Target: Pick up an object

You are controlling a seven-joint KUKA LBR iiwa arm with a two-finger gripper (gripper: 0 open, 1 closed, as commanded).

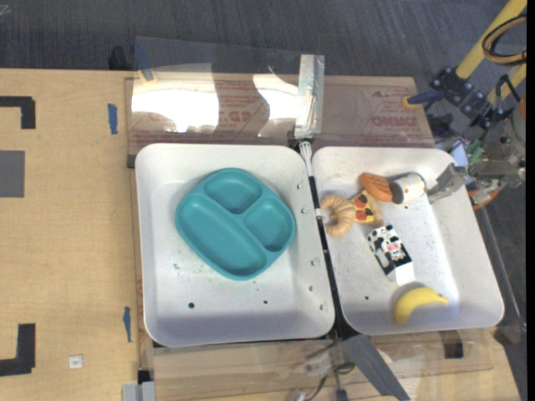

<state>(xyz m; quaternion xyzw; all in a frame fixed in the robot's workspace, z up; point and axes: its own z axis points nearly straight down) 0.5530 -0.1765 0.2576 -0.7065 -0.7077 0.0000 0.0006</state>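
The right bin [468, 249] holds several small objects. A tan twisted pastry-like toy [338, 214] lies at its left wall, with a small red and yellow piece [364, 211] beside it. Behind them lie an orange-brown toy [379, 187] and a white cylinder [409, 188]. A black-and-white patterned block [389, 248] lies mid-bin, and a yellow banana-like toy [417, 303] rests near the front wall. My gripper [444, 183] reaches in from the right edge, just right of the white cylinder, low over the bin's back right part. Nothing shows in its grasp.
The left bin [159, 291] carries a teal divided plate [236, 222]. A clear plastic sheet [217, 98] and cardboard stand behind both bins. Yellow and black cables [493, 32] hang at the upper right near the arm.
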